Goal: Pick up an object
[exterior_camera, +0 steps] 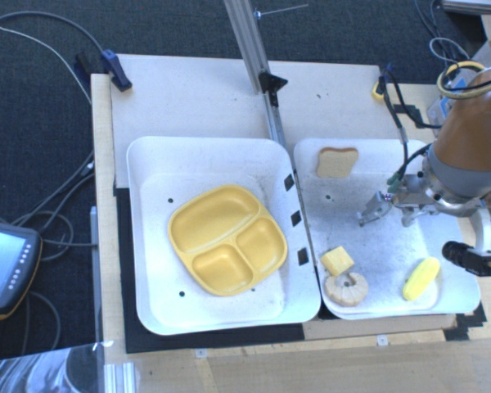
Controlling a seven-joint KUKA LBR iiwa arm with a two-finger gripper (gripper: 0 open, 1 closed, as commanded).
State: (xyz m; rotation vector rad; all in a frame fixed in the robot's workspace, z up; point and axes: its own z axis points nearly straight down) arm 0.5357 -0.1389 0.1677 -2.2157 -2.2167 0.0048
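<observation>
Two shallow white bins (147,219) occupy the bench. Left bin: glossy yellow three-compartment plate (227,239). Right bin: tan bread slice (337,162) upper left, yellow cube (338,260), ridged round pastry (346,288), smooth yellow oblong (421,278) lower right. Gripper (375,210) mid-bin; finger state indeterminate. No legible writing.

**Dark carpet around a pale workbench**

A dark blue-grey carpeted floor (164,15) surrounds the pale, speckled white bench top (196,97). Thin black cables (45,31) loop across the floor at the left. A grey-framed screen device with an orange edge (4,268) sits at the left border. A slanted silver aluminium pole (244,23) rises over the bench's far side. Lighting is even.
</observation>
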